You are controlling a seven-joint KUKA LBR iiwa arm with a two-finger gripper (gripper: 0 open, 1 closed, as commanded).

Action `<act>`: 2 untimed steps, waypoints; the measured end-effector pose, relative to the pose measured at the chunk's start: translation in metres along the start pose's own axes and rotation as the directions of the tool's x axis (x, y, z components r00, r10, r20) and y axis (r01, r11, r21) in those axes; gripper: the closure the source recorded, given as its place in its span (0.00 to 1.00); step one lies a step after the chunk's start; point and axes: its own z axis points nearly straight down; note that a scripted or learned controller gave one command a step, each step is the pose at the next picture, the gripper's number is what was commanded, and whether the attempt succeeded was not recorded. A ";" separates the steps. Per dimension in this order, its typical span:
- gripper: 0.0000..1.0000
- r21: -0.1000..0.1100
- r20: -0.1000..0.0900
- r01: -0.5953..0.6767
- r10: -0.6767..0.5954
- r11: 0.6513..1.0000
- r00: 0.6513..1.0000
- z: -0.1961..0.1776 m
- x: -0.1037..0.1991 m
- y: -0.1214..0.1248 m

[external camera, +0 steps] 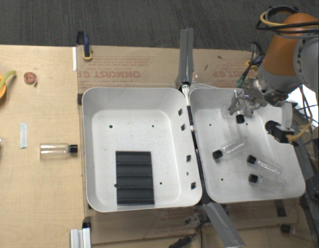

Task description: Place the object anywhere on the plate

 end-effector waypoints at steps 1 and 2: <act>0.00 0.000 0.000 -0.001 0.001 1.000 1.000 0.000 0.000 0.000; 0.00 -0.003 0.001 0.124 -0.124 0.992 0.992 -0.013 -0.049 0.043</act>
